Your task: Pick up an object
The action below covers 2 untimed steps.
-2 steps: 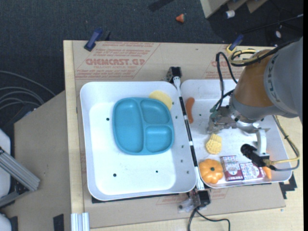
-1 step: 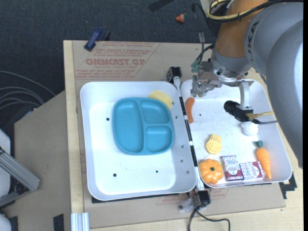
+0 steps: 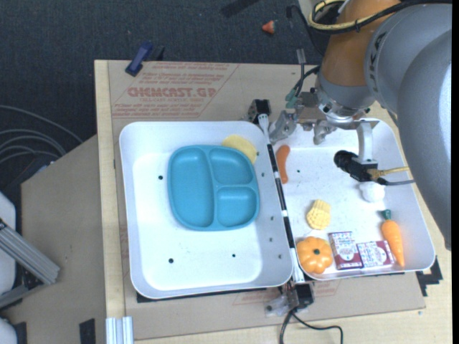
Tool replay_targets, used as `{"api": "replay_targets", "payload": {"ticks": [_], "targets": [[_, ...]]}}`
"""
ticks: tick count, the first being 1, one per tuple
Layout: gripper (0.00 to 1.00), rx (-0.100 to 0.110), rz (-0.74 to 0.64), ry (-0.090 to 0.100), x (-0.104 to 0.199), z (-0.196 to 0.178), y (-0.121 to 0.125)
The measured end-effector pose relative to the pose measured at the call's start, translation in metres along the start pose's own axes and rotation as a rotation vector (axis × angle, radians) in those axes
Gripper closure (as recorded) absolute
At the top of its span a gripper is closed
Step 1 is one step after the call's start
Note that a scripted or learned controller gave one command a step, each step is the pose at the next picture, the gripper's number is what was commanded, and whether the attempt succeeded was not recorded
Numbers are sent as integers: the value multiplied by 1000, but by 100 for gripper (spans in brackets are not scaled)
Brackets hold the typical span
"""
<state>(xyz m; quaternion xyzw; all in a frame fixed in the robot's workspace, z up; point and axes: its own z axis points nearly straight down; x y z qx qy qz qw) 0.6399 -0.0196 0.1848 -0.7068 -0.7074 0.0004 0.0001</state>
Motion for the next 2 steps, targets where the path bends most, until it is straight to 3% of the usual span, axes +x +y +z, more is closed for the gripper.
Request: {"api": "replay_targets", "payload": {"ticks": [1,2], "targets": [[0,2,2,0,-74,46,-35],[0,0,0,0,-74,101,23]]}}
